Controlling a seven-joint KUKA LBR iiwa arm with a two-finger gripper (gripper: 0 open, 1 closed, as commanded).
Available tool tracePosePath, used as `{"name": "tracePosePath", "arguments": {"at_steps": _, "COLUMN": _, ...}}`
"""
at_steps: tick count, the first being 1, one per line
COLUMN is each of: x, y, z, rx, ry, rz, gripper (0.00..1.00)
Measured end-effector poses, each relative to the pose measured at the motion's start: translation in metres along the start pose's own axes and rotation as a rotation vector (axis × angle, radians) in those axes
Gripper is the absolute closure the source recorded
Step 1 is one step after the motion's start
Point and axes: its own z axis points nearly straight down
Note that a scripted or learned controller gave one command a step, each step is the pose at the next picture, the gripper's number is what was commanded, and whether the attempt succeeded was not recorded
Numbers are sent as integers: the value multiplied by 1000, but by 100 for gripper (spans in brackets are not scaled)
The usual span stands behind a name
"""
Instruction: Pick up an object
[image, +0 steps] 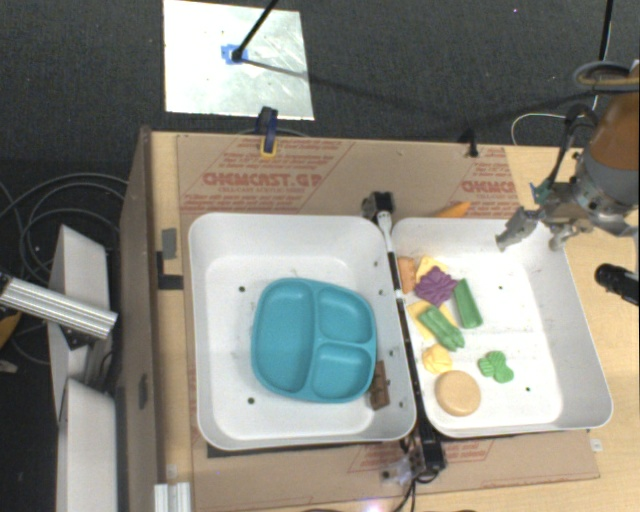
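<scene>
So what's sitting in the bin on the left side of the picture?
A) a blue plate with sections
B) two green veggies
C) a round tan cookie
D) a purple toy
A: the blue divided plate lies in the left bin, while the toy foods are all piled in the right bin.

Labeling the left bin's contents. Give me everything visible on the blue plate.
The blue plate is a teal divided tray that looks like smooth moulded plastic, with rounded corners and three compartments: one long section on the left and two smaller ones on the right. It lies flat, right side up and slightly rotated, on the floor of the left bin, toward the bin's lower right. A small brown object sits at its lower right corner, apparently touching.
</scene>
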Motion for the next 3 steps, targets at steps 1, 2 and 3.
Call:
{"name": "tracePosePath", "arguments": {"at_steps": 1, "x": 16, "y": -30, "z": 138, "rx": 3, "ry": 4, "rz": 3, "gripper": 0}}
{"name": "tracePosePath", "arguments": {"at_steps": 2, "x": 4, "y": -106, "z": 132, "rx": 3, "ry": 1, "rz": 7, "gripper": 0}}
{"name": "tracePosePath", "arguments": {"at_steps": 3, "x": 55, "y": -141, "z": 133, "rx": 4, "ry": 4, "rz": -2, "gripper": 0}}
